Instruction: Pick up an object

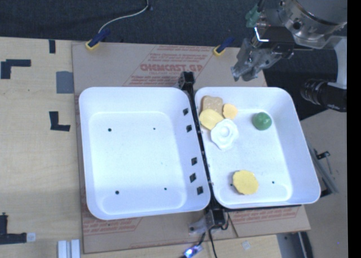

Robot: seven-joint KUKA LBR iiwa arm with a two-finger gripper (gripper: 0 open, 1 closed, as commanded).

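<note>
This looks like a robot laboratory and not a home or a kitchen. A grey arm (316, 9) with an orange band reaches over a bench (34, 138) marked with black tape pieces (56, 121), where two white bins (90, 105) are fixed side by side on a cardboard sheet (169, 65) held by clamps (97, 39). A cable (135, 9) runs over the dark floor behind the bench's far edge, and the food in the right bin is only toy pieces (224, 133).
</note>
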